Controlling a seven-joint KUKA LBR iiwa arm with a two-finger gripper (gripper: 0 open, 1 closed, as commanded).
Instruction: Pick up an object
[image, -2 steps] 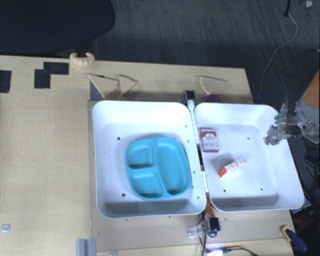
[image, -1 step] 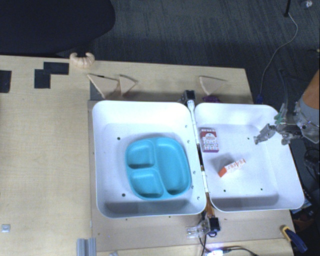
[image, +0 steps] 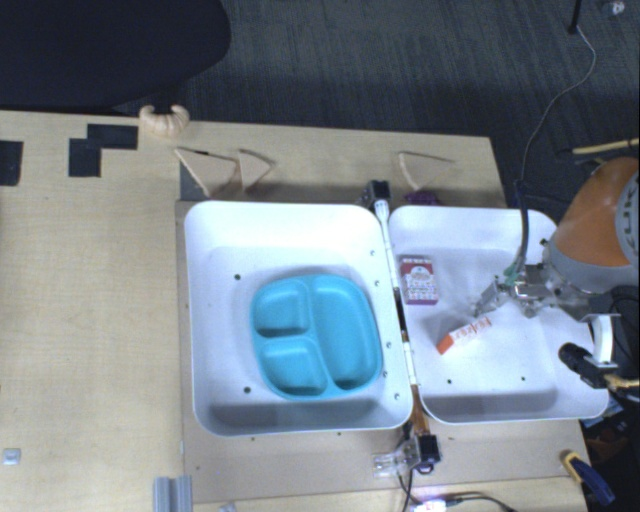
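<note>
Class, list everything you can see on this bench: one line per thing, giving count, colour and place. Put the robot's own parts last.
White bins: two, white, side by side on the bench.
Divided tray: one, blue, three compartments, in the left bin.
Small carton: one, red and white, in the right bin near the wall shared with the left bin.
Tube: one, white with orange cap, lying at a slant in the right bin, below and right of the carton.
Bench: one, pale wood, under both bins.
Arm: one, grey with orange band, entering from the right.
Gripper: one, metal, over the right bin just above the tube.
</note>
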